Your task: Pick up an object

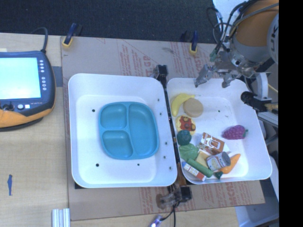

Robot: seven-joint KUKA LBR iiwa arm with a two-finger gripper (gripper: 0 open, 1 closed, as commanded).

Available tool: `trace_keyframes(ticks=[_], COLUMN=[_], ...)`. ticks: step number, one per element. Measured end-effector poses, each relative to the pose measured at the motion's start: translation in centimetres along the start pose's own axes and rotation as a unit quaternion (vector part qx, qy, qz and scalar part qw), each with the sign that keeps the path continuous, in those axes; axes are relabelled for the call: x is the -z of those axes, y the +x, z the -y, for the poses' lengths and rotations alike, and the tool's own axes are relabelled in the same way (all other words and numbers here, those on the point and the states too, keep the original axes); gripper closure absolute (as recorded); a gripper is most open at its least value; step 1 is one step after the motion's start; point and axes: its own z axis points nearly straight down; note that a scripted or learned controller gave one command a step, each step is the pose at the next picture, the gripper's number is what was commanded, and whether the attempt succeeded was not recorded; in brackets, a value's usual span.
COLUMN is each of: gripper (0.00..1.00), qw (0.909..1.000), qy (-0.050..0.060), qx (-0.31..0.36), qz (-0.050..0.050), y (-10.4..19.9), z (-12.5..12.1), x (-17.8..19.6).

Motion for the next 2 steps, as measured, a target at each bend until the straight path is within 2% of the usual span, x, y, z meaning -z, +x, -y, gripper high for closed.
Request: trace_keyframes(ticks=[1,2], gripper=[0.00,0.00], qw=[1.0000,1.0000], qy=[0.001,-0.002], qx=[0.000,0.000], qz=[0.000,0.001], y=[0.7,0.2], z=[9.2,5.9], x=[-8.1,-13.8])
